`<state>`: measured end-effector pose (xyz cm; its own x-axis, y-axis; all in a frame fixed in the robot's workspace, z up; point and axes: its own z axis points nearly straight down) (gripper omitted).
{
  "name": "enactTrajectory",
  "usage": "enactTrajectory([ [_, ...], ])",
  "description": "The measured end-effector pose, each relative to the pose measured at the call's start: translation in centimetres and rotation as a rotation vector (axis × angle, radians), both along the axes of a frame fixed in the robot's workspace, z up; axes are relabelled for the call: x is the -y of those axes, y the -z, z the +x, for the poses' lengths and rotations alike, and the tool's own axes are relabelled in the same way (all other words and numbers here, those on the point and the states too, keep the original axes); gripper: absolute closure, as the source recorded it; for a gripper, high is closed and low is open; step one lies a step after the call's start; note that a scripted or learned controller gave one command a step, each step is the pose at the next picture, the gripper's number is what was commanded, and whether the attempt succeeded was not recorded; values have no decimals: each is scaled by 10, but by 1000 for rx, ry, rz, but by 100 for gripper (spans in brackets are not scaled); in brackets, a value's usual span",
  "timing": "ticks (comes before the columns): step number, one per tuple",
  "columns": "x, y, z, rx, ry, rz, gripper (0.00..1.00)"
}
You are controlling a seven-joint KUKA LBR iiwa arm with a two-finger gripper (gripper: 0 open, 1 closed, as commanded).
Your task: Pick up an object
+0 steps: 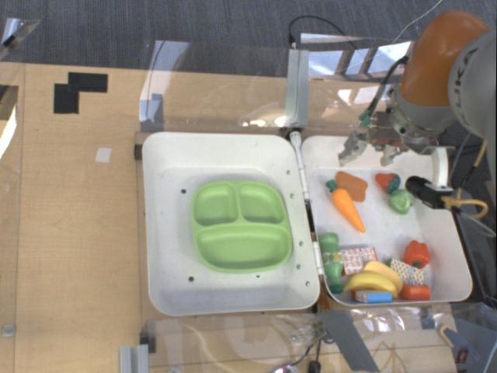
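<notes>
Nearest the camera, along the front edge of the right shallow white bin (464,264), a heap of small toy foods: a yellow plastic banana (376,277) lying over a blue-and-orange block, a patterned packet (356,256) just behind it, a green chunk (329,243) at the bin's front-left corner, a red-orange toy pepper (417,252) toward the front-right. Mid-bin, an orange plastic carrot (349,209) lies slantwise, its blunt end touching a flat brown cookie-shaped piece (353,185). Toward the back-right, a small red strawberry-like piece (387,181) and a round green piece (401,202), close together. The left shallow white bin (163,208) carries a lime-green divided plastic tray (241,226) at its middle, nothing in its compartments. The two-finger gripper (370,151) hangs over the back edge of the right bin, fingers spread apart, nothing between them; it sits above and behind the brown piece and the red piece, touching neither as far as can be judged. Task status: no object picked yet. All toys rest in the bin. Remaining, by my reading: descend onto one piece, likely the brown or red one beneath, close, lift.
</notes>
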<state>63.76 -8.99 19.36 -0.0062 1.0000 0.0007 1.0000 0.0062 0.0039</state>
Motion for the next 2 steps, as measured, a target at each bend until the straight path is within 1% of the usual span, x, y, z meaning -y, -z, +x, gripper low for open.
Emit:
enactTrajectory([
  [1,1,97,-33,5,-225,-2,0],
  [2,0,85,-31,11,-225,-2,100],
])
